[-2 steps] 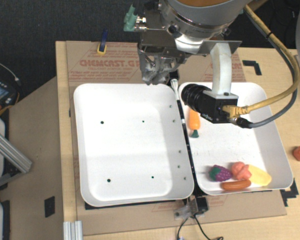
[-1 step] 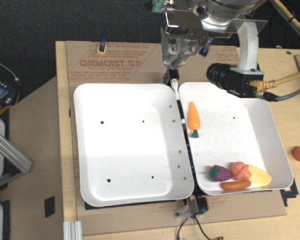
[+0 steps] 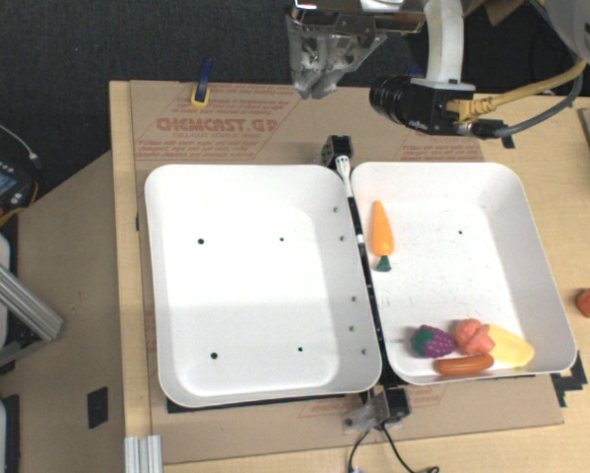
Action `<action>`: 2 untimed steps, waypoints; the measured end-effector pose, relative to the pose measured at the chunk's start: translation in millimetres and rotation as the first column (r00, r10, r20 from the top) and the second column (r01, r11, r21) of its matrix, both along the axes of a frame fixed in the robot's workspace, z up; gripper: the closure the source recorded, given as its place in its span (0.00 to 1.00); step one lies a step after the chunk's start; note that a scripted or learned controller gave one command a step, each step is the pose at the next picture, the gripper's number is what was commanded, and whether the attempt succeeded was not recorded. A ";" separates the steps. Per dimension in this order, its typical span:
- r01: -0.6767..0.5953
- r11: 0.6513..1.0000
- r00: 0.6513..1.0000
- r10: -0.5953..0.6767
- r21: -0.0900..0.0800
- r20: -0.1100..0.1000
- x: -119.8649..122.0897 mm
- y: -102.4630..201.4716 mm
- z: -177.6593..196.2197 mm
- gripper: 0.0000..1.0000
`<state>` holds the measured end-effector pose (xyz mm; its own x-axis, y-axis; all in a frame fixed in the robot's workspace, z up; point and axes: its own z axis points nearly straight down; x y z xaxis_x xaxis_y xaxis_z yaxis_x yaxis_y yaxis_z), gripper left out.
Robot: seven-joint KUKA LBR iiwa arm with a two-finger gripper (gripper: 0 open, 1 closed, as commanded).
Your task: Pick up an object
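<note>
Brown desk (image 3: 127, 264) top with red CHEMCAST lettering (image 3: 217, 123) near far edge. Yellow-and-blue clip (image 3: 202, 89) at far-left corner. Black clamps on the seam between bins, far (image 3: 337, 150) and near (image 3: 393, 403), cable trailing off the near one. Aluminium extrusion (image 3: 14, 289) at left, small orange item (image 3: 587, 303) at right edge

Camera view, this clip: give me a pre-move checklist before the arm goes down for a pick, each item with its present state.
1. Targets present: ok. The carrot lies alone near the right bin's left wall; the grapes, pink piece, yellow piece and sausage cluster at its front edge.
2. Isolated target available: ok, the carrot.
3. Gripper over a target: not ok; it is beyond the bins' far edge.
4. Jaws state: cannot tell.
5. Gripper carrying nothing: cannot tell.
</note>
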<state>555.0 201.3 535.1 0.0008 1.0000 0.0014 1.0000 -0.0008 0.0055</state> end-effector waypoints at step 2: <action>0.003 1.000 1.000 -0.003 -0.003 -0.010 -77.2 -88.3 -0.3 1.00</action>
<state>477.9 113.0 534.8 0.0041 1.0000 -0.0014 1.0000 -0.0041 -0.0047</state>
